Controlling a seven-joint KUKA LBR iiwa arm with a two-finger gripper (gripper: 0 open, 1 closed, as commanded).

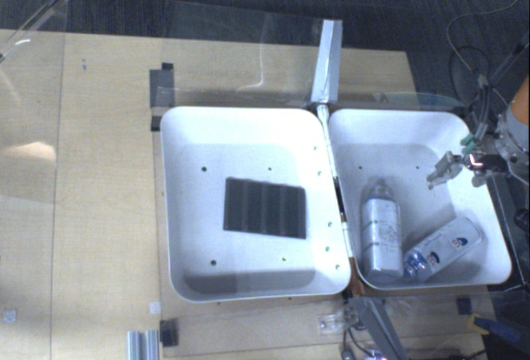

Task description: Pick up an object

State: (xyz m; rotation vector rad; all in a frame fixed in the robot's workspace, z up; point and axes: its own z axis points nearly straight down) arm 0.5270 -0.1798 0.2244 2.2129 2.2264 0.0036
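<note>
A robot gripper [454, 167] hangs over the right-hand bin [389, 128], entering from about three o'clock in the picture. It sits at the end of a grey arm [507, 139]. One thin finger points toward nine o'clock, out over bare white bin floor. Nothing is seen between the fingers, so it is carrying nothing; whether the fingers are spread or closed cannot be told from this angle.

Below the gripper, toward six o'clock and well apart from it, two things lie in the bin. A silver can [381, 228] lies on its side, its length running from twelve to six o'clock. Just beside it, toward four o'clock, a clear plastic bottle [442, 247] with a blue label lies slanted, its cap end near the can's lower end. Both rest in the bin's low near corner, probably because round things roll and settle there. Either could serve as the object to pick up.

The left-hand bin [186, 135], toward nine o'clock, holds a flat dark ribbed pad [265, 208] near its middle. Both bins sit on a pale wooden bench [83, 184].

The pick looks not yet begun.
</note>
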